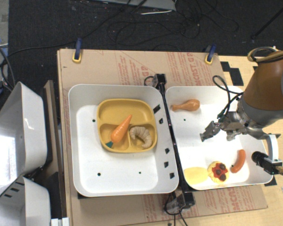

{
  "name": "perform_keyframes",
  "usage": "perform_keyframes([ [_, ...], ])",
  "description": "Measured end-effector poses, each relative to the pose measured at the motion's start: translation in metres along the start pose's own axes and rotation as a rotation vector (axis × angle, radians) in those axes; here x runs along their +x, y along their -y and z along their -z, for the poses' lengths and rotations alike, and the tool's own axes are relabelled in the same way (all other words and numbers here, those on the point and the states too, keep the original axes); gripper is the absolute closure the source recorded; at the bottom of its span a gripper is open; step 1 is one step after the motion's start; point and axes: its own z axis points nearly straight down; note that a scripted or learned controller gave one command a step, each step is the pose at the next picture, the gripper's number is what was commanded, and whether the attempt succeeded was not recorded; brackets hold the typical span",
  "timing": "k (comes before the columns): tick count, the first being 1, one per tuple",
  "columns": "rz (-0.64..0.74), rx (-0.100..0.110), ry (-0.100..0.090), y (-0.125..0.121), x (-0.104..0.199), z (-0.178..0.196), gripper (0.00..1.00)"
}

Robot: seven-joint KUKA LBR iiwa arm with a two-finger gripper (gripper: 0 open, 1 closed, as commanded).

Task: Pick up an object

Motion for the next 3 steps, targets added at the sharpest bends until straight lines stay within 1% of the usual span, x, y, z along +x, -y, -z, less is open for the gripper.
perform_keyframes([
  [1,0.003,-0.013,0.002,-0.003,0.000,0.007,0.00],
  [2,0.001,-0.009,0.001,-0.011,-0.001,-0.053,0.00],
  [3,0.000,-0.009,0.001,-0.011,0.000,-0.096,0.00],
])
